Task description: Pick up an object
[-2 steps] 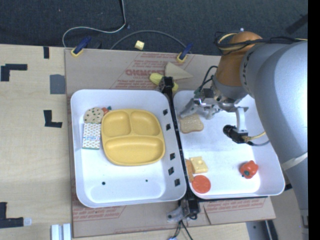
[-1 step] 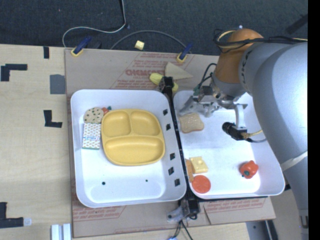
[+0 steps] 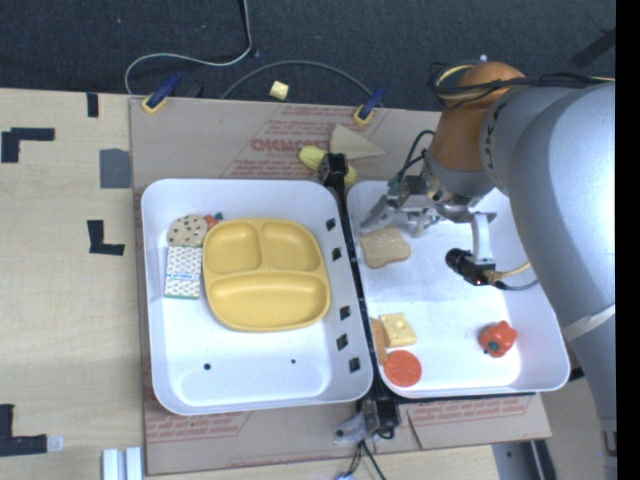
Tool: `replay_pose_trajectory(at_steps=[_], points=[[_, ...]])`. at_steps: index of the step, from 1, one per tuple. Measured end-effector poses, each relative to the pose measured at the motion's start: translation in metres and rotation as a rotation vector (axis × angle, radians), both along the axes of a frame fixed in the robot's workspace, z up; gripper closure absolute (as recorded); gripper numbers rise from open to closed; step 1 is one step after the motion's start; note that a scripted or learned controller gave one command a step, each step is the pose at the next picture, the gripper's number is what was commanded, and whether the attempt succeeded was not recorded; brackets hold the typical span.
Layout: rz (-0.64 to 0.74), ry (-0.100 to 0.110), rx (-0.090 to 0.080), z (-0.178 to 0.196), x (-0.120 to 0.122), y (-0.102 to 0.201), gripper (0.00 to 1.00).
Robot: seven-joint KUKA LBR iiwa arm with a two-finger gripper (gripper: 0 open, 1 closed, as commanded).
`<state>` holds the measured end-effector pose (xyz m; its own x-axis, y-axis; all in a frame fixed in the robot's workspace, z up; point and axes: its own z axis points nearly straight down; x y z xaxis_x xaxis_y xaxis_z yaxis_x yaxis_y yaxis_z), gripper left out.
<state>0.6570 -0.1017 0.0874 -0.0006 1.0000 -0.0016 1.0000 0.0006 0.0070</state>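
Note:
My gripper is low over the back left of the right bin, fingers open, with nothing between them. A tan bread slice lies just in front of and below the fingertips. Nearer the front of the same bin sit a yellow cheese block, a round orange-red slice and a red pepper. The grey arm with its orange band comes in from the right and hides the bin's back right corner.
The left bin holds a yellow divided plate, a cookie and a patterned card along its left side. A yellow piece and a tan wedge lie behind the bins. A black divider separates the bins.

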Motion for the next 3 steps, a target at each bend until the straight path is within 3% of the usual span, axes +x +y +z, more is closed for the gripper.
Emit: replay_pose_trajectory(at_steps=[1,2,3], points=[[-0.002,-0.001,0.000,0.000,-0.016,0.005,0.00],[-0.006,-0.017,-0.020,0.017,-0.013,-0.006,1.00],[-0.003,-0.003,-0.008,0.012,-0.015,0.001,0.00]])
